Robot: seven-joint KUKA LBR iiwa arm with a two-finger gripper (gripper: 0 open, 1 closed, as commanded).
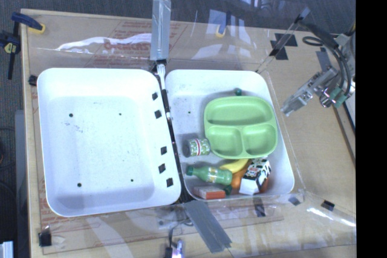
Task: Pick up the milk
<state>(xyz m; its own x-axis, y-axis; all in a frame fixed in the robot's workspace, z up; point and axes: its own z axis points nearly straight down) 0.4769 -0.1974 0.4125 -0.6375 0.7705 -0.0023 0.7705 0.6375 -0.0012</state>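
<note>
The milk [256, 176] is a small white carton with black cow patches. It lies in the front right corner of the right bin [181, 93], leaning against a banana [234, 166] and an orange item [237, 180]. My gripper [288, 107] hangs outside the right bin, above the bench to the right of the bin's rim and level with its middle. It points left toward the bin, well behind and to the right of the milk. Nothing shows in its grasp.
A green divided plate [240, 127] fills the middle of the right bin. In front of it lie a small can [198, 146], a green bottle [210, 174] and a reddish box [211, 193]. The left bin [97, 142] adjoins it.
</note>
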